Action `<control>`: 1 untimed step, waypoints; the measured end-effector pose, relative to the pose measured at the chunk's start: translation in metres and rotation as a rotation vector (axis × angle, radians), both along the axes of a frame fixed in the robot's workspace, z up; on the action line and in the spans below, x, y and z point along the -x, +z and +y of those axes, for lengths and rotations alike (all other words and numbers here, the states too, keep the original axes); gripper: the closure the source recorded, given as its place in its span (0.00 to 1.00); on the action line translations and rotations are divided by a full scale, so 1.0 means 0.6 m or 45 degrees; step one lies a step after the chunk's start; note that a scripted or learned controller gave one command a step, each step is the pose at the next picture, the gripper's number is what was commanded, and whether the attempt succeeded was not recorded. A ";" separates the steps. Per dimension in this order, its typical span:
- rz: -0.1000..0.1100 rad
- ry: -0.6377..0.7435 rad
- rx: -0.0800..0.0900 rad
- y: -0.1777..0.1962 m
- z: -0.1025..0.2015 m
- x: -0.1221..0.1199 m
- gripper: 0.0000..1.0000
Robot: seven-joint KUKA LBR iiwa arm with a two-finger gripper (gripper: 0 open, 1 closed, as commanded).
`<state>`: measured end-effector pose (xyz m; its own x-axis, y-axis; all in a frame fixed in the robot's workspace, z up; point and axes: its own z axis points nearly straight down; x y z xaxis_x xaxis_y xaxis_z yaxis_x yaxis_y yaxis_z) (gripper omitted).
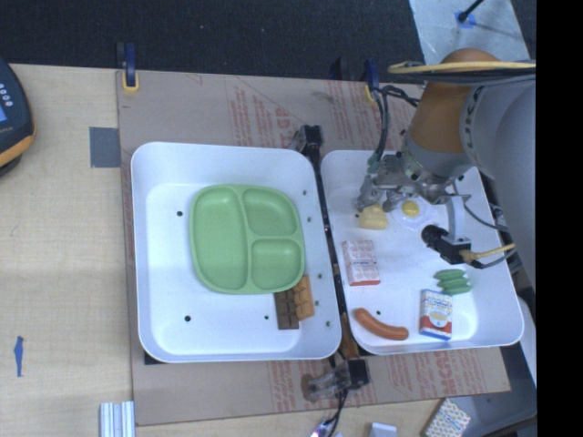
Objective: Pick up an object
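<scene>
The arm is a thick, smooth tube of matte grey with softly rounded contours, far wider than the tool it carries. Just above the gripper sits the orange band, a bulging, slightly glossy collar. A thin pale-yellow rim crosses the band on the side away from the gripper. The gripper is a compact cluster of bare silvery-grey metal, angular plates and brackets with dark recesses between them. Thin dark cables loop beside the orange band and run down into the gripper's body.

Wooden bench carries a cardboard sheet bearing two white bins.
</scene>
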<state>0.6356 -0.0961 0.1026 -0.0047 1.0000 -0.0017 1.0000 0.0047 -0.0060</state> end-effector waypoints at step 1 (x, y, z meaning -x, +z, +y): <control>-0.012 0.005 -0.005 0.159 0.084 0.064 1.00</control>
